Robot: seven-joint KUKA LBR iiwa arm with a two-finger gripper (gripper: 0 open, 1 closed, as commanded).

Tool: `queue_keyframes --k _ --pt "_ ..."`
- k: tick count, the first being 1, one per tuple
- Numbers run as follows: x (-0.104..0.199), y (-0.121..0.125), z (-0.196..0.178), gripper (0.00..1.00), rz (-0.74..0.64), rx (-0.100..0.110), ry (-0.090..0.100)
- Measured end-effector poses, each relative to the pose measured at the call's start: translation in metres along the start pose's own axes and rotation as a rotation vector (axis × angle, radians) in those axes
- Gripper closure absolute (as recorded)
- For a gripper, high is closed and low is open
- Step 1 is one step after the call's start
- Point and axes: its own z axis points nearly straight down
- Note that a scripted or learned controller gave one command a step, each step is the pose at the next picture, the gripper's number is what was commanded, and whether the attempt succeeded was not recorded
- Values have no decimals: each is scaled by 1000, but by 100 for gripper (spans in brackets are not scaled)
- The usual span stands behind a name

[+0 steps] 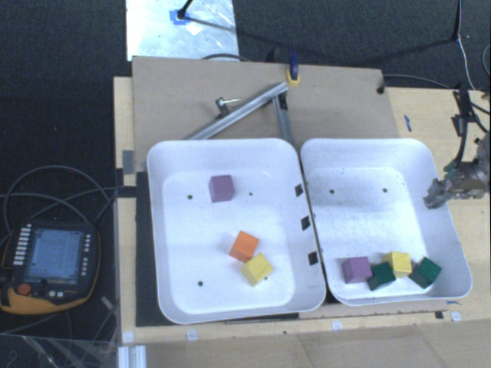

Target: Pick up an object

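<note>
Pincer (434, 198) sits at the right rim of the right shallow white plastic bin (360, 156). Open or closed, I cannot tell. It grips nothing visible.

Only a little of the robot is showing from here: the pincer (439, 196) is looking like a small, dull grey metal block with a paler tip, and thin dark cables (462, 125) are trailing along the metal just above it.

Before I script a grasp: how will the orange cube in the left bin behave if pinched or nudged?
The orange cube looks rigid and flat-faced, so it should slide, not roll. It touches the yellow cube, so a nudge probably shifts both.
</note>
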Motion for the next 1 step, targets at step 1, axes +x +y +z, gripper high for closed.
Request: queue_keyframes --k 1 --pt "0 1 -6 100 0 4 2"
